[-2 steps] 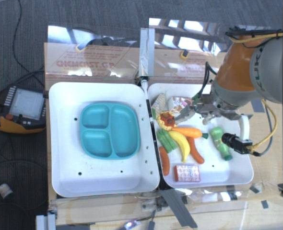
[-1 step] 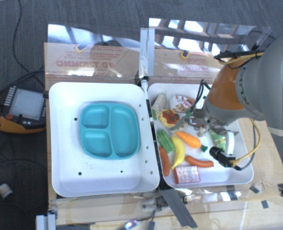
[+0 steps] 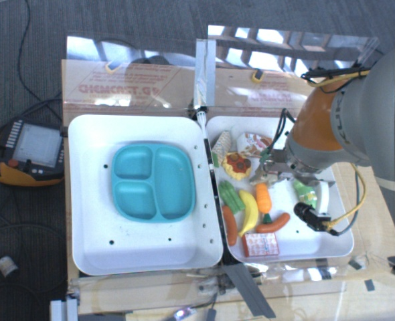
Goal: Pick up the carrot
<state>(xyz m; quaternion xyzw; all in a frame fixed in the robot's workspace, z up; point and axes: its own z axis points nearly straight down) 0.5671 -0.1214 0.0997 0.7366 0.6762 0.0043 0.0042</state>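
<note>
Left bin (image 3: 84,246): holds a teal divided plate (image 3: 152,182), well apart from the work area; no risk there.

Right bin (image 3: 338,246): crowded. Along its left side lie a green pepper (image 3: 229,195) and a red sausage (image 3: 230,225); next a banana (image 3: 250,211); then the carrot (image 3: 263,198), small and orange, standing roughly lengthwise just right of the banana and touching or nearly touching it. Below it sits a second red sausage (image 3: 272,223) and a red box (image 3: 260,245). A pizza slice (image 3: 238,165) lies above.

Risks, judged from this layout: the carrot is hemmed in, so a descending finger may land on the banana and either pinch it instead or push the carrot sideways. The carrot's rounded, tapering shape may also squirt out of a closing grip. A slightly low approach may jam against the bin floor.

Arm pose: the arm reaches in from the right, orange band (image 3: 318,122) above the wrist, the wrist bent down over the bin. The end effector (image 3: 268,172) hangs just above the carrot's upper end. Finger spread: cannot tell; nothing is visibly held.
</note>
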